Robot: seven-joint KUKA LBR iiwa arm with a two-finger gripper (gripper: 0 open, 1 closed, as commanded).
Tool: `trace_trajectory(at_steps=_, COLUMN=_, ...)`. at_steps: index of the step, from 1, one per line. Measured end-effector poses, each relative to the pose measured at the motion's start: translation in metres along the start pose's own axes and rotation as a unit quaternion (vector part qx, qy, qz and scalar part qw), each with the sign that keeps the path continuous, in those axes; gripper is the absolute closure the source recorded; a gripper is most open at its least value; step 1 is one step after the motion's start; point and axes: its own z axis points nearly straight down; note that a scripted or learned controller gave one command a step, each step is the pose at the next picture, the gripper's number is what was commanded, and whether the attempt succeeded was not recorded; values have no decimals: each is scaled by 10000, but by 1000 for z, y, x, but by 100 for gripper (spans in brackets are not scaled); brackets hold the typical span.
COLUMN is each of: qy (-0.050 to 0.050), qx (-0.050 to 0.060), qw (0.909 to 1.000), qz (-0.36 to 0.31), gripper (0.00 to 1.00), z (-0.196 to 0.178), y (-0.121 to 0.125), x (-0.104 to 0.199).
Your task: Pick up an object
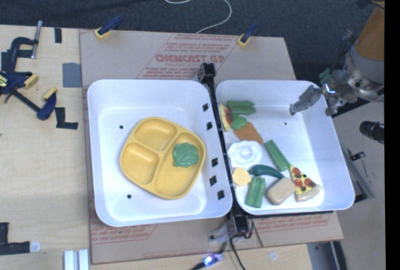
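I saw my claw (306, 102) over the far right corner of the right bin (330, 144), gripping nothing; how far open, I couldn't tell. The toy foods (265, 169) lay along that bin's left and near parts.

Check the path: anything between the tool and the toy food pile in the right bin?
Nothing visible. The tool hangs over the right bin's upper right part; bare white floor separates it from the pile, whose nearest pieces are the green stick and pizza slice.
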Motion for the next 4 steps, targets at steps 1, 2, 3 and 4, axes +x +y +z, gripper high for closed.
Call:
trace_trajectory(at_steps=1, qy=-13, qx=-68, qw=10000, qz=-18, gripper=0, z=-9, y=2, x=1)
trace_trajectory(at_steps=2, qy=-17, qx=-60, qw=10000, qz=-20, gripper=0, z=36, y=5, x=-5)
trace_trajectory(at_steps=3, qy=-14, qx=-51, qw=10000, qz=-25, gripper=0, z=97, y=12, x=-4)
trace_trajectory(at_steps=4, qy=-16, qx=-58, qw=10000, qz=-26, gripper=0, z=150, y=13, x=-3)
